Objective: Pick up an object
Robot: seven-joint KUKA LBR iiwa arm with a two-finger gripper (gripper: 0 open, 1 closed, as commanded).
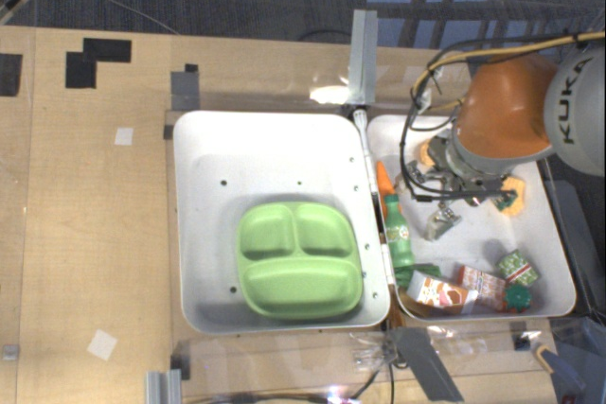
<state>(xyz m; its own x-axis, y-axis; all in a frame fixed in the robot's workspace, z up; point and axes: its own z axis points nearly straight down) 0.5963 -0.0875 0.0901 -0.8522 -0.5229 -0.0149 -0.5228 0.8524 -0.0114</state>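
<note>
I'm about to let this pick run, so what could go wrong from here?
The hand hangs over bare floor of the right bin, so it may close on nothing. The green bottle lies against the bin's left wall, leaving little finger room. The carton and small boxes crowd the front corner, inviting a double grab.

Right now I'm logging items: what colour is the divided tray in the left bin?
Light green, seen in the camera view: divided tray.

Arm [578,109] lettering partly cut, apparently "KUK"
</note>
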